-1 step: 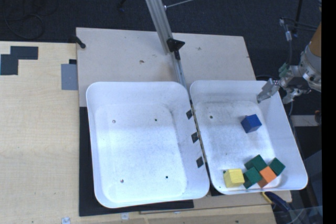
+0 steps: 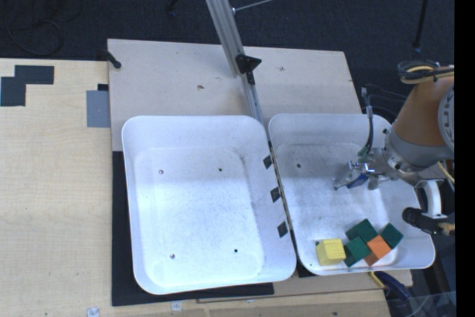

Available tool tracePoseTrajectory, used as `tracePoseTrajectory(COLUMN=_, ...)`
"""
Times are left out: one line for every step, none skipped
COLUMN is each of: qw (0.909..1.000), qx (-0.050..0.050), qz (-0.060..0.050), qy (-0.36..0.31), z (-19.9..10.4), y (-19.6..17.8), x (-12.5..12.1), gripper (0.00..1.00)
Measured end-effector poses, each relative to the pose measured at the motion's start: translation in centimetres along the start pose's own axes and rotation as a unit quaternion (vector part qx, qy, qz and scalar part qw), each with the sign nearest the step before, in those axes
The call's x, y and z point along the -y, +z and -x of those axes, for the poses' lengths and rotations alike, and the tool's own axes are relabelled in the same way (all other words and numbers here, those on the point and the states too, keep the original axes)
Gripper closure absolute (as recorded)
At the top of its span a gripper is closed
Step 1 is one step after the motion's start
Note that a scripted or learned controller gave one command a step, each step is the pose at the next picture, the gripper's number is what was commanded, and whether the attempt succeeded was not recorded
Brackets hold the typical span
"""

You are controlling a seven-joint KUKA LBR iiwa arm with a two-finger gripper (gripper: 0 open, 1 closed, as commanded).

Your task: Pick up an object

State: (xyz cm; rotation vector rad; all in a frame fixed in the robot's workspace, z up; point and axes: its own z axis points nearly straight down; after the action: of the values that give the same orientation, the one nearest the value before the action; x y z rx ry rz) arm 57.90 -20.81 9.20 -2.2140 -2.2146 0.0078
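In the right bin (image 2: pixel 312 152), a cluster of small blocks lies in the near right corner. It holds a yellow block (image 2: pixel 330 251), an orange block (image 2: pixel 379 247) and three dark green blocks (image 2: pixel 361 230). My gripper (image 2: pixel 350 177) is over the middle of the right bin, pointing left, well behind the cluster and apart from it. The grey arm with its orange band (image 2: pixel 421 119) comes in from the right edge.
The left bin (image 2: pixel 141 159) sits beside the right one, with black clips (image 2: pixel 274 194) along their shared wall. A slanted aluminium rail (image 2: pixel 223 18) rises behind the bins. Cables hang off the bench at the right.
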Motion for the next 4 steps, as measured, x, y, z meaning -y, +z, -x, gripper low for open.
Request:
tracePoseTrajectory(qw=1.0, qx=0.001, qz=0.006, qy=-0.002, z=-1.8, y=0.1, x=-5.7, gripper=0.0)
tracePoseTrajectory(qw=1.0, qx=0.001, qz=0.003, qy=0.001, z=-1.2, y=0.1, x=-0.6, gripper=0.0)
tracePoseTrajectory(qw=1.0, qx=0.002, qz=0.005, qy=0.0, z=-1.0, y=0.1, x=-1.1, gripper=0.0)
tracePoseTrajectory(qw=1.0, qx=0.001, qz=0.005, qy=0.002, z=-0.9, y=-0.8, x=-1.0, gripper=1.0)
